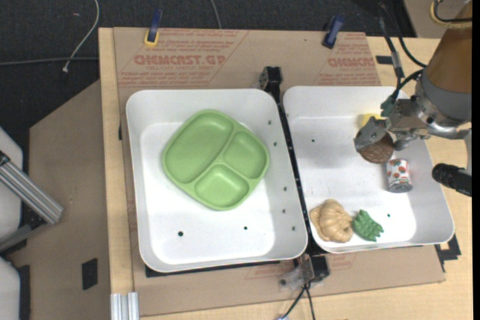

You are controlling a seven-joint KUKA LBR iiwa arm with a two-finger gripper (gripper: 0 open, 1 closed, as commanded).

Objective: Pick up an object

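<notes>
Two shallow white plastic bins sit side by side on the cardboard-covered bench, and the grey arm with its orange band [457,60] reaches in from three o'clock. The two-finger gripper [373,137] is low over the right-hand bin [322,124], at about one o'clock of that bin's floor. Whether its fingers are spread or pressed together, I cannot tell from this angle; the metal head hides them.

Directly beneath the gripper, touching or just under it, lies a round brown disc-shaped object [379,152], partly covered. A small yellow item [369,120] peeks out at the gripper's eleven o'clock, mostly hidden. Just at four o'clock from the brown disc rests a small white cylindrical can with red spots [399,174], lying apart from the gripper.

Down at the bin's six o'clock edge, a tan lumpy gourd-like toy [334,221] sits just beside a green leafy plastic piece [367,225], the green one at its three o'clock, almost touching.

Over in the left-hand bin [150,236], a light green three-compartment plastic plate [216,159] lies flat near the centre, rotated like a diamond. Nothing is visibly pinched between the fingers.
</notes>
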